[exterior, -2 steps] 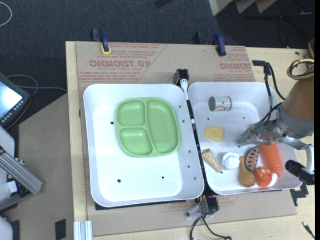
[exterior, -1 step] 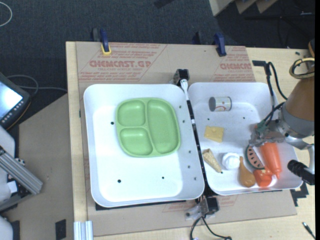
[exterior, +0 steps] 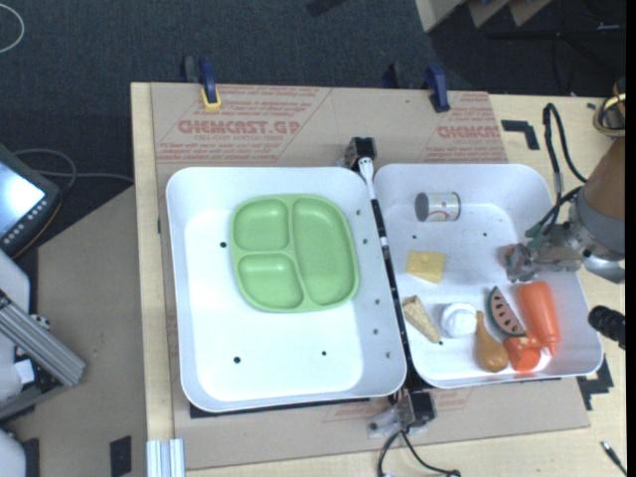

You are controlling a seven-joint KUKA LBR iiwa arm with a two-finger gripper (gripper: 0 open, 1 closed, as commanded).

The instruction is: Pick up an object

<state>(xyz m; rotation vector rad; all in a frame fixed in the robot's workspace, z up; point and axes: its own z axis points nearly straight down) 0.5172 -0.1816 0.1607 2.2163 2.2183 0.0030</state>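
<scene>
White bins sat side by side: a green divided plate (exterior: 295, 252) in the left, the tool (exterior: 519, 259) low over the right bin (exterior: 477, 182), its state unclear, beside an orange carrot (exterior: 540, 313).

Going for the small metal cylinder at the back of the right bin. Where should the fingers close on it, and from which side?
The metal cylinder lies on its side, axis running left-right, with open floor around it in the right bin. Probably come straight down and close across its round middle, fingers fore and aft, so it cannot roll away.

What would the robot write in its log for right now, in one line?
end effector: right bin, above watermelon slice | holding: nothing seen | green tray: left bin
</scene>
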